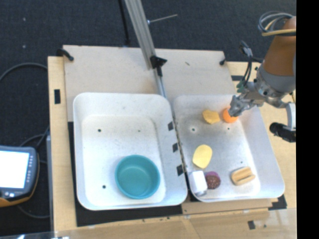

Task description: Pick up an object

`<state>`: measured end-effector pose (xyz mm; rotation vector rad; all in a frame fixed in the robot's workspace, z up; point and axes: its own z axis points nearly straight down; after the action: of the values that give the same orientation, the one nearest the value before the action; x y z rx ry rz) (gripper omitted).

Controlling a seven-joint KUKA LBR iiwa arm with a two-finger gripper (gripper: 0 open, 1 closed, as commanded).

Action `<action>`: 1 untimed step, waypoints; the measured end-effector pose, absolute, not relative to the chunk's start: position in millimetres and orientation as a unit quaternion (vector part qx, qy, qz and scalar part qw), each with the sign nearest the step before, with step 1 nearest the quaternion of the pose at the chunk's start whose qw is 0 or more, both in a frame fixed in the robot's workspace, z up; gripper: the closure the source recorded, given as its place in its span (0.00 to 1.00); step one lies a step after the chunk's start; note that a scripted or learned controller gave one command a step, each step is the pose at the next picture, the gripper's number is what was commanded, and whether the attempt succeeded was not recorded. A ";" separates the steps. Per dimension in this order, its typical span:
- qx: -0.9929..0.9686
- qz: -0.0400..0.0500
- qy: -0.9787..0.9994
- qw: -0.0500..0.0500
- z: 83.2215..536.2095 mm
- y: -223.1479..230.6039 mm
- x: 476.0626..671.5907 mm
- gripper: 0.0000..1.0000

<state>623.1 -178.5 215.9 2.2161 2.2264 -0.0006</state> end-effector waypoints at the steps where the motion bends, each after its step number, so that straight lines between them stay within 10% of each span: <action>1: 0.705 0.001 0.709 0.000 225.7 -120.8 603.4 1.00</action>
<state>603.4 -120.8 225.7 2.2140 2.2290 0.0034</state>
